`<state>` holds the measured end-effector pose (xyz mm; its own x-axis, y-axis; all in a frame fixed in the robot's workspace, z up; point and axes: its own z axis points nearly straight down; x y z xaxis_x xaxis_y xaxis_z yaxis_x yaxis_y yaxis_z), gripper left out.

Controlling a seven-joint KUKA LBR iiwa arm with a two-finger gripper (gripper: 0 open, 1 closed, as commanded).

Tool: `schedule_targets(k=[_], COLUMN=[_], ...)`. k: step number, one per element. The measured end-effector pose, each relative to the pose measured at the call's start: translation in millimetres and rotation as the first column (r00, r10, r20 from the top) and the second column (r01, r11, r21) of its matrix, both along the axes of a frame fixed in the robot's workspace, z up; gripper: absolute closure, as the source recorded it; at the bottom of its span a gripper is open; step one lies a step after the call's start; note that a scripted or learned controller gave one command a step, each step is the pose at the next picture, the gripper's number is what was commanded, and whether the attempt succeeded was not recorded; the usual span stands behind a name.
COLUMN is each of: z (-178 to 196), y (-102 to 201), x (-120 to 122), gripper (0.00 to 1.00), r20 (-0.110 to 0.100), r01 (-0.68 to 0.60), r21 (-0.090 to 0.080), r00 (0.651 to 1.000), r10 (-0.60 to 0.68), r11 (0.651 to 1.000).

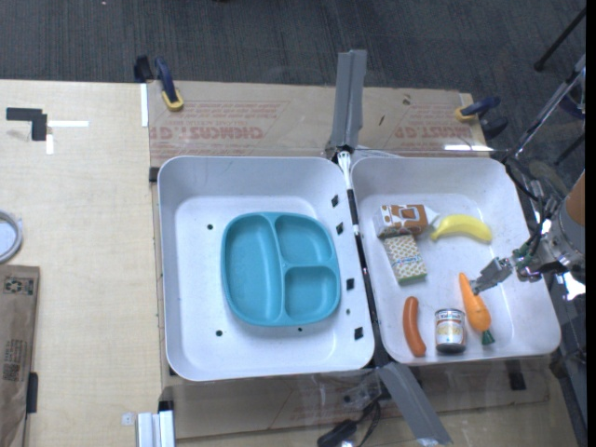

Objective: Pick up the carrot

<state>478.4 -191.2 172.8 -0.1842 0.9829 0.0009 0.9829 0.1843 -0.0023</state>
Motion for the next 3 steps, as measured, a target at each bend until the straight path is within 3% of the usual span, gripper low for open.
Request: schedule_targets(k=[1,2,3], z=[-83,-77,58], y=[8,7,59], x=[-1,-1,0], gripper=[0.00,1.00,1.00], r20=[0.000,-0.003,-0.001], r01=[-0.024,-0.020,0.068], r21=[0.000,0.001,-0.002], r00=[1.000,1.000,0.998], r10=[0.024,0.020,-0.068], r11=[1.000,1.000,0.998])
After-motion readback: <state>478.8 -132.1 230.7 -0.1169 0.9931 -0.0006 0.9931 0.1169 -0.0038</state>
